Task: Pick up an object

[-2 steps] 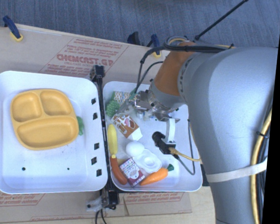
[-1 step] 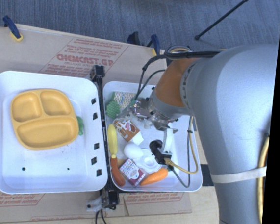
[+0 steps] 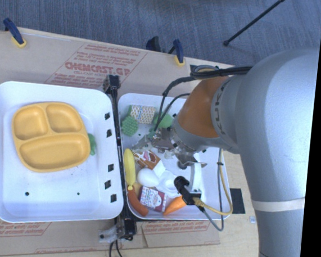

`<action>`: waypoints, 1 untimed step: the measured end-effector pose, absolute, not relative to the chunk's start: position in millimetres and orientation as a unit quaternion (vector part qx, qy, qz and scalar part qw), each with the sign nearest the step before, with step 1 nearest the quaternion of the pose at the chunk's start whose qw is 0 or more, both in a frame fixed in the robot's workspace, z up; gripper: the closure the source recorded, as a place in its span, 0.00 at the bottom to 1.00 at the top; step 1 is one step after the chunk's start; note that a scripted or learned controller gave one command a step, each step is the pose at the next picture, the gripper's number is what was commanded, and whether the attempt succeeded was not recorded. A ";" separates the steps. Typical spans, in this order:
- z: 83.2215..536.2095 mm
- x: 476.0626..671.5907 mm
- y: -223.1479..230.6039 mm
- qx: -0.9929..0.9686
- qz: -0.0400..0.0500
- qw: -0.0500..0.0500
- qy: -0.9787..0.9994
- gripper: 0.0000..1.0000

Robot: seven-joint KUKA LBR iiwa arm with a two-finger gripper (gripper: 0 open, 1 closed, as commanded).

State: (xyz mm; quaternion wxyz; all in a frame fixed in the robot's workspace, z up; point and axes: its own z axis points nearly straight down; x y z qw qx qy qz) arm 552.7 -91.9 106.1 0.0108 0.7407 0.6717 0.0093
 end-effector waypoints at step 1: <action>104.4 530.0 -90.9 0.818 0.016 0.012 0.575 0.00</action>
